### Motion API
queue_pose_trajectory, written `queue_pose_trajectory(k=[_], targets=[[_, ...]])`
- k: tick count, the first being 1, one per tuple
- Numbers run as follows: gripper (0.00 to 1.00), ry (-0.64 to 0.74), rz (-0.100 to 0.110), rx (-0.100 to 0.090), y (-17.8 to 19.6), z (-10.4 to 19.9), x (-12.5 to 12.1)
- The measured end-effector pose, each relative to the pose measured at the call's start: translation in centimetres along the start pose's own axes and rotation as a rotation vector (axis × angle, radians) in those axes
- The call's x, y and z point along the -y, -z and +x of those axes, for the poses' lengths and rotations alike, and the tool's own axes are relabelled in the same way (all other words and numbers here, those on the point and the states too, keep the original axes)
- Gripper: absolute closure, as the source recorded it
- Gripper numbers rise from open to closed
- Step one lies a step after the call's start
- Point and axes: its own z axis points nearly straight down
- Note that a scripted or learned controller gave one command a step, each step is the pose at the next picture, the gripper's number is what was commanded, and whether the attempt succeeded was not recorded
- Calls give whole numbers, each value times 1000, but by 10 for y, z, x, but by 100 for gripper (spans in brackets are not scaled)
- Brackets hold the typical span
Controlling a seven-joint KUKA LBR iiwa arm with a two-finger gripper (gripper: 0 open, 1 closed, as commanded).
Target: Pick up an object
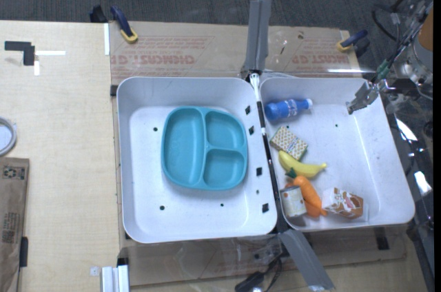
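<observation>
1. The gripper (360,102) hangs at the right bin's (386,167) upper right rim, carrying nothing.
2. The banana (301,166) lies well apart, along that bin's left wall.
3. It looks crowded by the carrot (308,194), so a descent may nudge both.

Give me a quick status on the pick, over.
Pincer at right bin's far right edge, holding nothing seen. Blue bottle, banana, carrot untouched along left side. Nothing blocking.

Even bright overhead light on my bench, soft faint shadows inside the white bins (131,167), mild glare on bin rims, focus slightly soft throughout
</observation>
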Motion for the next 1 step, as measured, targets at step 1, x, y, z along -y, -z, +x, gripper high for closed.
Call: queue_pose_trajectory(k=[1], targets=[[0,46,-1,0,-153,34,-18]])
